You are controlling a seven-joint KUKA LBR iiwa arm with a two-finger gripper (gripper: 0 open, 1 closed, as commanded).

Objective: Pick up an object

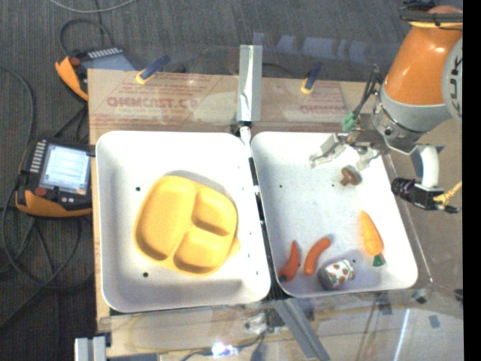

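In the right bin (301,201), near its far wall, the gripper (342,150) hangs w/ fingers spread wide, nothing betw. them. Just beside it, toward the bin's near side, sits a small brown object (349,176). Along the near wall: 2 red-orange peppers (291,261) (317,255), a spotted can (337,274), a carrot (371,236). Left of this bin, the other bin (113,201) holds a yellow divided tray (188,222).
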